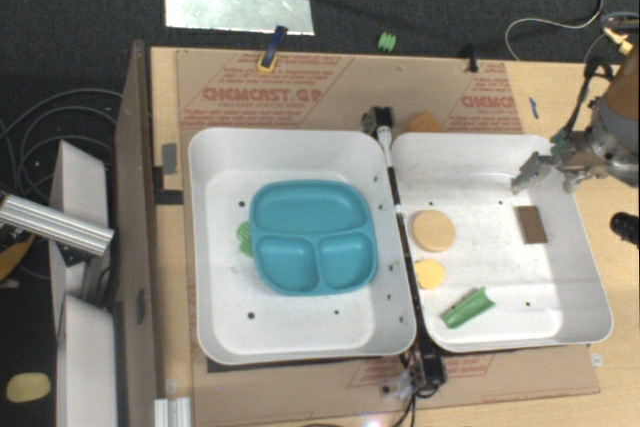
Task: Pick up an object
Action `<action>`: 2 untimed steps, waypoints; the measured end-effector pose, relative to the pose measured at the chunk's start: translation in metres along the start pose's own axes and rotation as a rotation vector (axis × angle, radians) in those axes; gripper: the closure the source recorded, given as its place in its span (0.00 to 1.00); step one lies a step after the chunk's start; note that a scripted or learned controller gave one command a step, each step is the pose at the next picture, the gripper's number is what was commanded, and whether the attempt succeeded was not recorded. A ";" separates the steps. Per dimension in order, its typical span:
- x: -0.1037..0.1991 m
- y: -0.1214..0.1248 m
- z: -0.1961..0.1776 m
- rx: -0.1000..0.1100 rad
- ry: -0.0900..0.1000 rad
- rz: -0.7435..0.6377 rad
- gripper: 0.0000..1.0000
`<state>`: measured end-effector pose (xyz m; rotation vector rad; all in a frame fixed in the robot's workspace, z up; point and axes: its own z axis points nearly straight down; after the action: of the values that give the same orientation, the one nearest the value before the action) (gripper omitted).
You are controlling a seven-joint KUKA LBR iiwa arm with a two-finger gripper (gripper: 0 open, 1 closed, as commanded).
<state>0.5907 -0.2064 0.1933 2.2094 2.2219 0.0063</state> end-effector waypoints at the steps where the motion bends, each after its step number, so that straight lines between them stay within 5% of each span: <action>1: 0.000 -0.026 0.003 0.008 0.002 0.005 0.00; 2: 0.000 -0.008 0.111 0.000 -0.003 0.001 0.00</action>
<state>0.5833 -0.2067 0.0820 2.2087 2.2195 0.0035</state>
